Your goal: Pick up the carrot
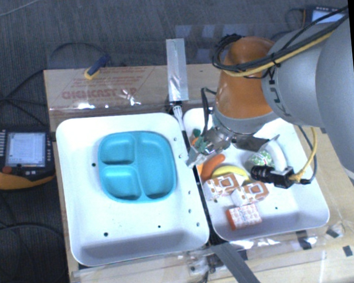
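While poised over the right bin (309, 215), fingers (203, 145) near carrot (213, 164), grip state unclear.

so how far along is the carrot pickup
Done: the end effector has reached the right white bin's left side, low over the toys. In hand: nothing visibly gripped; the small orange carrot lies just below it, beside the yellow banana. Left: gripping and lifting it.

Orange carrot (213, 163) lying tilted, right bin's left side.
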